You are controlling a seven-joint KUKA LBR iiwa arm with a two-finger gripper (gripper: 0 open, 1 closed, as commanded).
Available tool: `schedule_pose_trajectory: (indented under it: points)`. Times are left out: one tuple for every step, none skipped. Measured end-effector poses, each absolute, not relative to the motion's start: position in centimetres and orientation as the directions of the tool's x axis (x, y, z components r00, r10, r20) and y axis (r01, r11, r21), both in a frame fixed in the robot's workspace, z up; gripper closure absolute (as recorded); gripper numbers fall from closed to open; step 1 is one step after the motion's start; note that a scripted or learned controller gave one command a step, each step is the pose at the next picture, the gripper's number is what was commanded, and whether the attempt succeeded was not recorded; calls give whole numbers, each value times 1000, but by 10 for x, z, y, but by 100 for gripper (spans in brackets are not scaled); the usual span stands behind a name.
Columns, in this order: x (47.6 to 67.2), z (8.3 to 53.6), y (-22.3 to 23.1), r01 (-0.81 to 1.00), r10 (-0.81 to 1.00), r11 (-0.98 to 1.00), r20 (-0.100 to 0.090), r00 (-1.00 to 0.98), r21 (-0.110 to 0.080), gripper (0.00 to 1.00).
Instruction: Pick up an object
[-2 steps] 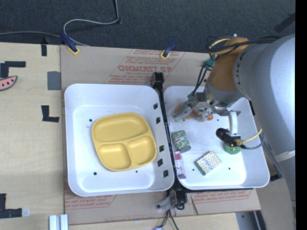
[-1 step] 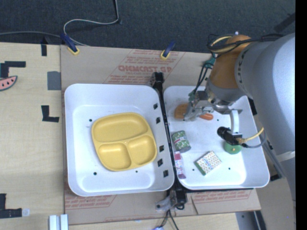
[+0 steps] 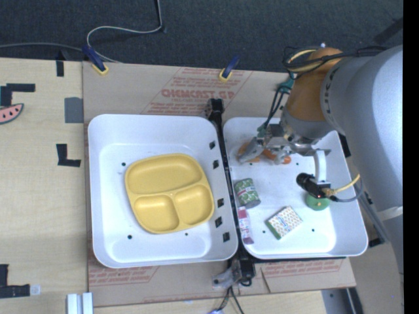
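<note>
Bulky grey arm (image 3: 373, 110) with 1 orange band (image 3: 308, 97) and yellow cable (image 3: 308, 55).

Bright even light, soft shadows, slight blur.

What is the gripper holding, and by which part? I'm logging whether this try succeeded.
Cannot be told: the gripper sits low over an orange object in the right bin, the contact hidden.

Left of the gripper (image 3: 265, 146), the yellow tray (image 3: 169, 192) looks like smooth, matt plastic. Both white bins (image 3: 105, 175) look glossy, on brown cardboard (image 3: 190, 93).
</note>
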State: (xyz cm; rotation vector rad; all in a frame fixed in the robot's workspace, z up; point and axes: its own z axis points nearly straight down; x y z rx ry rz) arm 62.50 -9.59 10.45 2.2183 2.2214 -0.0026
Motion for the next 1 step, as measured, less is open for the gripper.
schedule_pose_trajectory:
  points:
    - [625, 114, -96, 1000, 1000, 2, -2, -2, -1, 100]
